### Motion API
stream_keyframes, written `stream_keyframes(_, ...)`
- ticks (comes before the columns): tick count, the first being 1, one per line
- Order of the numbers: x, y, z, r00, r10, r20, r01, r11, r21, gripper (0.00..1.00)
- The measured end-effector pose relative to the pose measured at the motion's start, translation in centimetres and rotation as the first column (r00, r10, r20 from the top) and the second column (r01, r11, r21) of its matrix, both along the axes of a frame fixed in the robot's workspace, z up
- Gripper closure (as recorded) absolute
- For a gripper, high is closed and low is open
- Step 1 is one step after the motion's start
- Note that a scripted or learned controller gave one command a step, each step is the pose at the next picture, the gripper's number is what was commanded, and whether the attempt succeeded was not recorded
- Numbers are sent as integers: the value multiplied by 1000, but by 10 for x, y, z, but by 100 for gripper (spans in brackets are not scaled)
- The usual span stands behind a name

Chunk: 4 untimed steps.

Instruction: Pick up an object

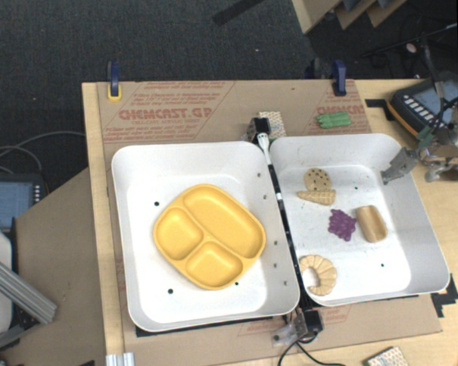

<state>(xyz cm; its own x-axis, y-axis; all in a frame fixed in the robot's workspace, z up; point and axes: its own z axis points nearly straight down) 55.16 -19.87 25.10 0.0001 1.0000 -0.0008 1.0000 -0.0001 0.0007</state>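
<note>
The counter (64, 223) is seen as a pale wooden top, and most of it is covered by a brown cardboard sheet (180, 112) printed with red lettering. The sheet is held at its far edge by two clamps, one with a yellow tip (115, 83) at the left corner and a blue one (338, 76) toward the right. Two shallow white bins are set side by side on the sheet, the left bin (133, 243) and the right bin (420, 231), with their inner rims touching. A small green object (334, 121) is laid on the cardboard just beyond the right bin.
</note>
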Motion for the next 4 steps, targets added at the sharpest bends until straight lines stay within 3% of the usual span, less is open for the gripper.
stream_keyframes(1, -23, 21, -142, 1000, 1, -16, 0, 1000, 7, 0)
stream_keyframes(2, 17, 55, -168, 1000, 5, 1, -5, 1000, 1, 0)
stream_keyframes(3, 16, 52, -156, 1000, 0, 4, 0, 1000, -2, 100)
stream_keyframes(4, 16, 52, -156, 1000, 0, 3, 0, 1000, -1, 0)
